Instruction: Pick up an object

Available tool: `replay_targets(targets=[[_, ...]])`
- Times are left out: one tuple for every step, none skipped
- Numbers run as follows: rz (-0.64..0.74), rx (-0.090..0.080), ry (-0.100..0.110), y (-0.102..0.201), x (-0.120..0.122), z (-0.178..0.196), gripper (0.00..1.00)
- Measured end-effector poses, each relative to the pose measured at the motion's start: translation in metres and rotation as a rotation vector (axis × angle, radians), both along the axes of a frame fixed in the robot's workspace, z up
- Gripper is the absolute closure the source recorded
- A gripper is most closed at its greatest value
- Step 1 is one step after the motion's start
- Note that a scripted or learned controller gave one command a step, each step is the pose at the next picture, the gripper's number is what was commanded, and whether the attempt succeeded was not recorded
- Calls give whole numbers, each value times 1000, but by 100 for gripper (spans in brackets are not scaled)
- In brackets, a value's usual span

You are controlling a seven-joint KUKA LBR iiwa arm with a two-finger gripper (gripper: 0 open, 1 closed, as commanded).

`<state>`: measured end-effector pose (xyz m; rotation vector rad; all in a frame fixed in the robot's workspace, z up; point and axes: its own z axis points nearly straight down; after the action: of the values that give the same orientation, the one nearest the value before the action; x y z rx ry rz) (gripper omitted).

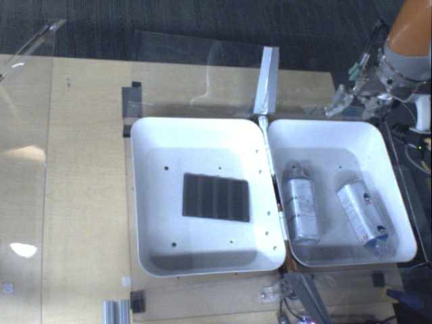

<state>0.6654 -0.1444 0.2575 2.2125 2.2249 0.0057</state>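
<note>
The wooden bench (pixel 67 181) is the biggest thing, and it holds two white bins side by side. The left bin (pixel 152 154) sits near the middle of the view. A dark ribbed mat (pixel 216 197) lies flat in the middle of its floor. The right bin (pixel 324 137) touches the left bin along one side, at about 3 o'clock from it.

The arm (pixel 410 29) comes in at the top right corner, at about 2 o'clock from the middle of the view. Its orange band is at the very corner, with a grey part under it.

Two cans lie on their sides in the right bin. The left can (pixel 301 204) is silver and lies near the bin's left wall, its top pointing to 12 o'clock. The right can (pixel 362 214) lies at 3 o'clock from it, apart from it, tilted with its blue end pointing to about 5 o'clock.

The gripper (pixel 343 105) hangs over the far rim of the right bin, at about 12 o'clock from the cans. Nobody can tell from this view how it is set. Nothing is seen in it.
</note>
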Motion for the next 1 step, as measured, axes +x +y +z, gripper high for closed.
replay_targets(targets=[[62, -1, 2, -49, -84, -114, 0]])
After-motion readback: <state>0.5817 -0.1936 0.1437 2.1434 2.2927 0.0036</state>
